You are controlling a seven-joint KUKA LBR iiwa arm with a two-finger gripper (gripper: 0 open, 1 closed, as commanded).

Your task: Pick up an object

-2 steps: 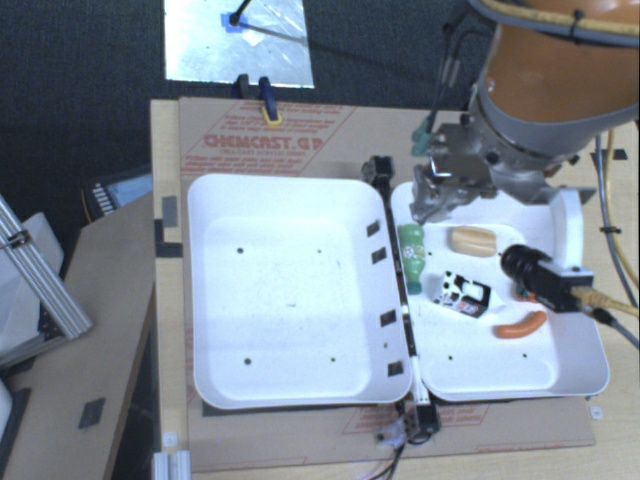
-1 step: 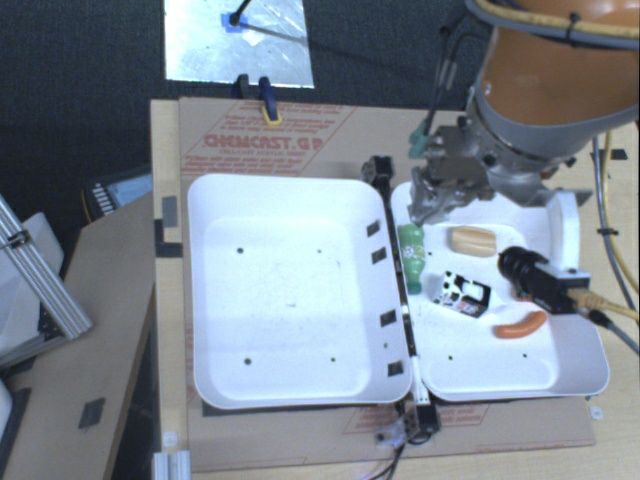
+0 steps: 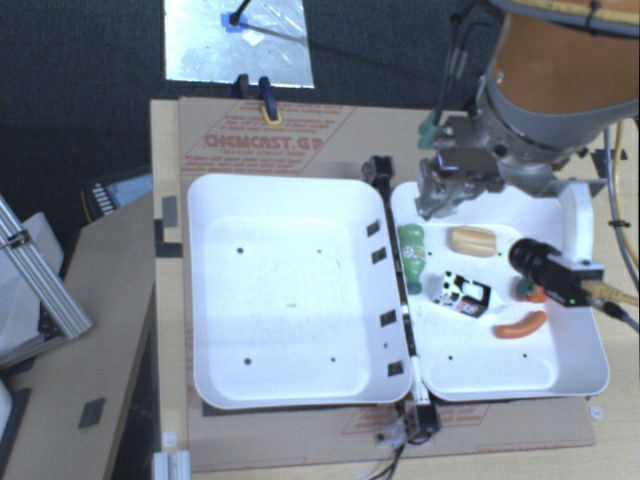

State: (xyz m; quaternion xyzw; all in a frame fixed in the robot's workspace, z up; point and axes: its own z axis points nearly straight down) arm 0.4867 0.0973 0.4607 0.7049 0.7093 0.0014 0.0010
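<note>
The right bin [image 3: 520,373] holds a green bottle [image 3: 411,256] lying along its left wall, a tan bread-shaped block [image 3: 473,240], a black-and-white box [image 3: 462,294], an orange-red sausage-shaped piece [image 3: 520,325] and a small orange object [image 3: 527,290] half hidden behind a black cylinder. My gripper [image 3: 438,196] hangs over the bin's back left corner, above and just behind the green bottle. Nothing shows between its fingers.
The left bin [image 3: 290,288] lies beside the right one, with black clips [image 3: 385,258] along the shared wall. A black cylinder with a cable [image 3: 548,264] sticks out over the right bin. A shiny metal sheet [image 3: 238,26] lies beyond the bench.
</note>
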